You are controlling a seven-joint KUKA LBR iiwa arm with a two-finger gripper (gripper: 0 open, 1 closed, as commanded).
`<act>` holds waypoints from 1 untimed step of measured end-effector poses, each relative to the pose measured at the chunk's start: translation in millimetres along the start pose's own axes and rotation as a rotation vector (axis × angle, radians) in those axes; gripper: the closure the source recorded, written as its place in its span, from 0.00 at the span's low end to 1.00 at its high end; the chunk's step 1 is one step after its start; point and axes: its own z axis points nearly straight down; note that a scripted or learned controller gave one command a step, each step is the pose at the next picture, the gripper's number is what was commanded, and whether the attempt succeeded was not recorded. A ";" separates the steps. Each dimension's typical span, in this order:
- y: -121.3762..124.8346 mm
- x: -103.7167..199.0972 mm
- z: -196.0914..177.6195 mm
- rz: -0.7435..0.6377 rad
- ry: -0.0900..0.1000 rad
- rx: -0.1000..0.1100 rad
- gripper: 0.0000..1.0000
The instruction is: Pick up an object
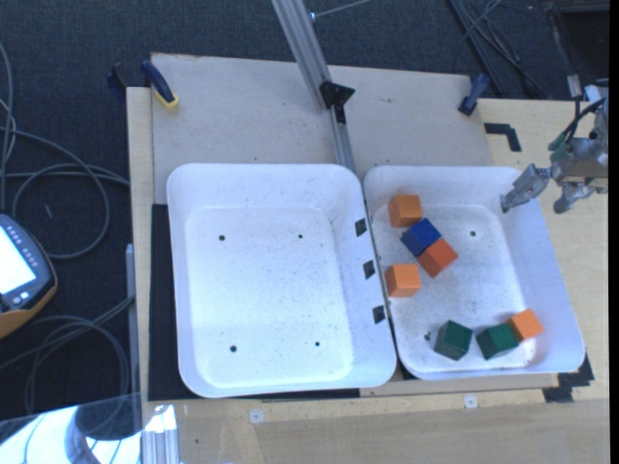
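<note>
The right bin point(481, 216) holds several small cubes. An orange cube point(405, 210) lies near its upper left, and just below it a blue cube point(421, 235) touches an orange-red cube point(439, 256). Another orange cube point(402, 279) sits by the divider. Along the front wall lie a dark green cube point(453, 340), a green cube point(498, 339) and an orange cube point(526, 325). My gripper point(544, 193) hangs over the bin's upper right rim, open, with nothing between its fingers, well apart from every cube.
The left bin point(261, 278) lies beside the right one. A slanted metal pole point(308, 46) runs from the top down to the gap between the bins. Blue clamps point(160, 83) hold the board's far corners. Cables lie on the dark floor around the bench.
</note>
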 end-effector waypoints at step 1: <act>-24.7 21.5 147.2 0.001 0.003 0.010 0.00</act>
